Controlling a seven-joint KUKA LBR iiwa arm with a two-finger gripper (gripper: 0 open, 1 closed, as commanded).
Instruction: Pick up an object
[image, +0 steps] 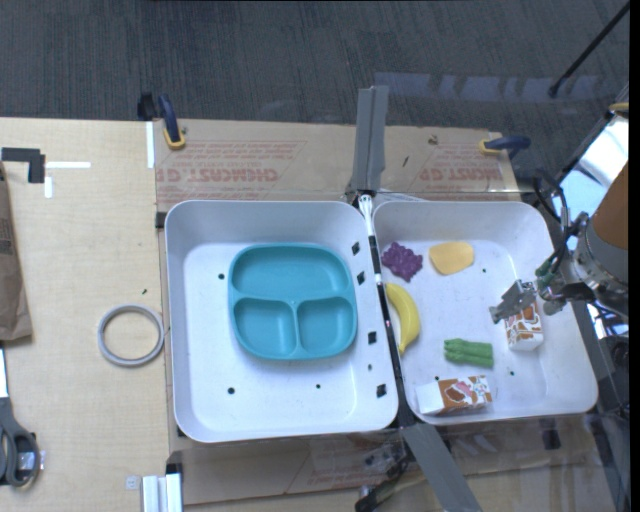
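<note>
In the right bin (560, 400), my gripper (517, 300) hangs low near the right wall, reaching in from the right. A small white and orange carton (526, 331) lies just below it in the view, touching or very close. I cannot tell whether the carton is gripped. Further left are a green pepper-like piece (468, 351), a banana (404, 314) against the dividing wall, purple grapes (402, 260) and a yellow piece (451, 257). A larger white and orange carton (455, 395) lies on its side near the front edge.
The left bin (190, 390) holds a teal divided plate (294, 302). On the bench to the left lie a grey tape ring (131, 334) and scissors (17, 452). A grey post (369, 140) stands behind the bins' shared wall.
</note>
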